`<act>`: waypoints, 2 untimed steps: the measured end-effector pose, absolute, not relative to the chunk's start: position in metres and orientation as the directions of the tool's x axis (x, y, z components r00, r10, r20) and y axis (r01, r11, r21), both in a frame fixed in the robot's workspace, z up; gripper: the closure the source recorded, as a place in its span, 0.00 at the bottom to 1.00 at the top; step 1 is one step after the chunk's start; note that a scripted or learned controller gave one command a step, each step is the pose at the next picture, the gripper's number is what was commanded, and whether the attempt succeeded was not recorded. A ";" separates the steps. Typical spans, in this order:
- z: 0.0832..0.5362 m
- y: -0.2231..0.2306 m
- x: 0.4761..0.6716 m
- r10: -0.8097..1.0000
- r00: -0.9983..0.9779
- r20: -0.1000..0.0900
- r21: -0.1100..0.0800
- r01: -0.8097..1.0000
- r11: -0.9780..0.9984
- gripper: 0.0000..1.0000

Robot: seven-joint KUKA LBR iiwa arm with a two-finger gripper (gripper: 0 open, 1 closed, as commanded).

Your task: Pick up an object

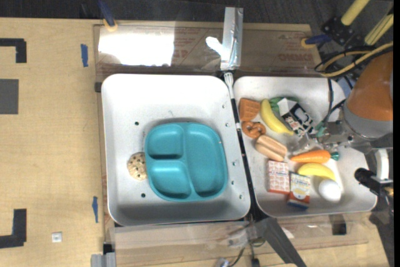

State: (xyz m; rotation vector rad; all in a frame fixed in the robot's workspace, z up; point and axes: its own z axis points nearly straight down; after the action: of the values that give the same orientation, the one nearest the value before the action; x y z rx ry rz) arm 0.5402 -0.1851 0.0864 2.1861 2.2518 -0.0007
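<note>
Left bin (119,134): a teal divided tray (185,161) sits at its centre, tilted slightly. A cookie (137,166) lies at the tray's 9 o'clock, touching its edge. Nothing else to pick on this side.

Right bin (356,197): toy food crowded together. From the bin's centre: a waffle (249,109) at 10 o'clock, a pretzel (253,129) just below it, a banana (274,115) at 11 o'clock, and a dark printed packet (297,115) at 12. A hot dog (270,147) lies at 9 o'clock. A carrot (310,156) crosses the centre, with a lemon (316,171) just under it. A red and white carton (278,176) is at 7 o'clock, a juice box (300,190) at 6, and a white egg (329,189) at 5, touching the lemon.

The arm (374,97) enters at 3 o'clock. The gripper (331,137) hangs over the carrot's right end, close to the packet. Cannot tell its opening; clutter and arm body hide the tips.

Judgement: approach phase, nothing lifted. The carrot is the likeliest target. To do it well, close across the carrot's narrow width, not along its length. Keep the tips clear of the lemon at its 6 o'clock, or that gets pinched or nudged. The carrot is smooth and tapered, so a grip near the thicker middle should slip less. Descend straight, then lift vertically before any sideways travel.
</note>
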 end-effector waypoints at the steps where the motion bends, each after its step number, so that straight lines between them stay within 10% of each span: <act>1: 0.099 -0.183 0.543 0.999 -0.032 -0.003 0.010 0.999 0.032 1.00; 2: 0.229 -0.159 0.552 0.951 0.309 0.000 0.004 0.951 -0.309 1.00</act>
State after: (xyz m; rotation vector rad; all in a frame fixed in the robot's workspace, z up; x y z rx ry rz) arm 0.5516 -0.1593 0.2288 2.5387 1.8449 0.0038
